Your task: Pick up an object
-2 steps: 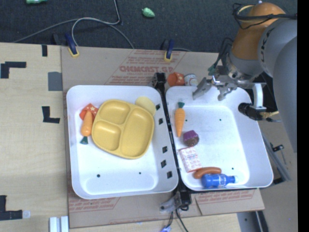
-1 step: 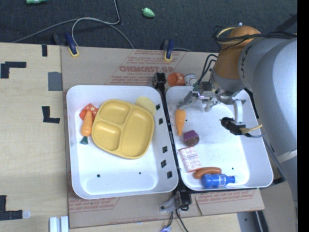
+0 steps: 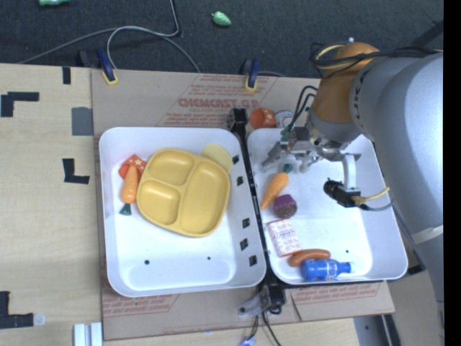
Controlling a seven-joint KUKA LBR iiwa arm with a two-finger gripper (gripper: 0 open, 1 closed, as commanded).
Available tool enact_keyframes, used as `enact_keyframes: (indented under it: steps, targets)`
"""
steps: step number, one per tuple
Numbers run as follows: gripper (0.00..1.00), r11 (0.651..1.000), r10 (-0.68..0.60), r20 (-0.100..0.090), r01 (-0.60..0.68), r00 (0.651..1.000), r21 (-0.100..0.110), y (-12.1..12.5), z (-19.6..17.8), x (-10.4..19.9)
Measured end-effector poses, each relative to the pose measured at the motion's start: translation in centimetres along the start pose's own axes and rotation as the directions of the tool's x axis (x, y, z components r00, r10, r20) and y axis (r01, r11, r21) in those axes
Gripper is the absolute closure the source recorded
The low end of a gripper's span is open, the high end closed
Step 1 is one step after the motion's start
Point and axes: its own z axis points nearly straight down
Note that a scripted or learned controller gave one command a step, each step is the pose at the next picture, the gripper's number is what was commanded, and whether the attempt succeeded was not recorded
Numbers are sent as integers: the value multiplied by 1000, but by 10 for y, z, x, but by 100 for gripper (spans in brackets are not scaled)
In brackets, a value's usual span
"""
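Right bin (image 3: 374, 262): hand (image 3: 287, 157) above carrot (image 3: 274, 188)

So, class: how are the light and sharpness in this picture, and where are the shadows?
Camera view: even, soft light; slight overall blur; the tray casts a faint shadow on the left bin; the arm looms large and soft-edged at the right.

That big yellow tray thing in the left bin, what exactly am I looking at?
The yellow plate is a divided dish with three compartments and rounded corners, apparently smooth plastic. It lies flat but turned at an angle in the left bin, near its middle. A pale yellow piece peeks from under its upper right edge, and a small carrot lies beside its left edge.
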Motion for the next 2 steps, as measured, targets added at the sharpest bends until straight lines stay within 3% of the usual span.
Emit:
enact_keyframes:
  steps: [1, 2]
  targets:
    - [0, 1000, 0, 0, 0, 1000, -1, -17, 20, 1]
    - [0, 1000, 1, 0, -1, 1000, 0, -15, 20, 1]
